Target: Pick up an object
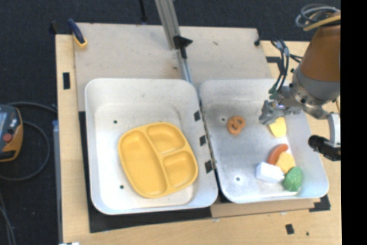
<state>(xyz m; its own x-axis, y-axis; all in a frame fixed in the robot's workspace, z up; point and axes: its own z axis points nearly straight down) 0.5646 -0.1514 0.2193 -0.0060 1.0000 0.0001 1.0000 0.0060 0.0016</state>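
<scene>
The right bin (241,181) holds a small brown pretzel-shaped piece (235,124), a yellow piece (278,127), a red piece (277,152), another yellow piece (285,162), a white block (267,172) and a green lumpy piece (293,179). My gripper (272,113) hangs over the right bin's upper right part, just above and touching the edge of the upper yellow piece. Nothing shows between its fingers.
The left bin (103,123) carries a yellow divided tray (157,158). A slanted metal post (163,3) rises behind the bins. A blue and yellow tool (77,34) lies at the bench's far left corner. Cables (282,63) hang by the arm.
</scene>
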